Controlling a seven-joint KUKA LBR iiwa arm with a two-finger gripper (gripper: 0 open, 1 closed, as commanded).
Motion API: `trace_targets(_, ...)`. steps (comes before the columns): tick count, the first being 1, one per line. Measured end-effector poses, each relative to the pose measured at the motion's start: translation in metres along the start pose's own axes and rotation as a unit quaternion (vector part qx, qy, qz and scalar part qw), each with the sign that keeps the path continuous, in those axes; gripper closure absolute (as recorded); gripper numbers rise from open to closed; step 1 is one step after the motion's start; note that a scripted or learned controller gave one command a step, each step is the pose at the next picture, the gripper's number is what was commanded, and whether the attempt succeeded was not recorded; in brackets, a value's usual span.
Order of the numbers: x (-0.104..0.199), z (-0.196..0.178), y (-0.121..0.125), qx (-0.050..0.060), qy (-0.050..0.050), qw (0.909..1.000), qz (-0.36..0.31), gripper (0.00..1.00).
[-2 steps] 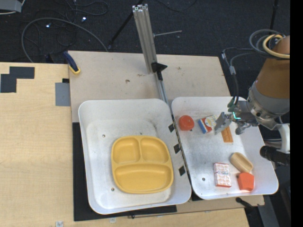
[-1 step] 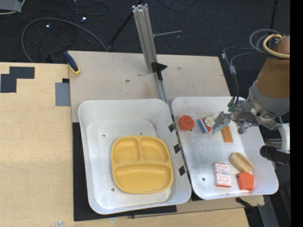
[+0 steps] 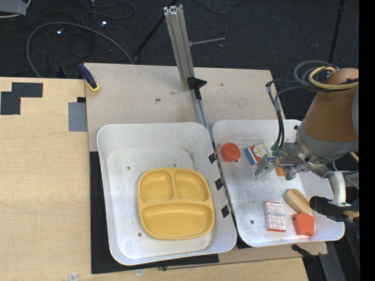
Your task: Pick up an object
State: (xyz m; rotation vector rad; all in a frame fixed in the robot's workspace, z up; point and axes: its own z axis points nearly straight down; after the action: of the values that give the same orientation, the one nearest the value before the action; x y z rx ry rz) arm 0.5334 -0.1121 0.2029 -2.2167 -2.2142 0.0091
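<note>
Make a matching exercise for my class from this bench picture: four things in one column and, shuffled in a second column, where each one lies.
Things:
1. yellow divided plate
2. round orange-red lid
3. small pink-and-white box
4. orange block

Places:
A. right bin, near its front right corner
B. middle of the left bin
C. right bin, by its back left side, near the divider
D. right bin, near its front edge, just left of the orange block

Pairs: 1-B, 2-C, 3-D, 4-A

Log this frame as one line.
phase: reaching | hand: low over right bin, near blue-and-red packet | held: nothing seen | right bin: orange cap, pink box | left bin: yellow tray
</note>
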Motion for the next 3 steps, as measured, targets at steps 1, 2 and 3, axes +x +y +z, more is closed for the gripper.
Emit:
trace_targets(1,-0.002,0.063,-0.007,0.0,0.0,1.0,0.0,0.0)
trace_targets(2,-0.003,0.108,-0.005,-0.005,0.0,1.0,0.0,0.0)
trace_targets(3,0.0,0.096,-0.002,-0.008,0.004,1.0,0.001,1.0)
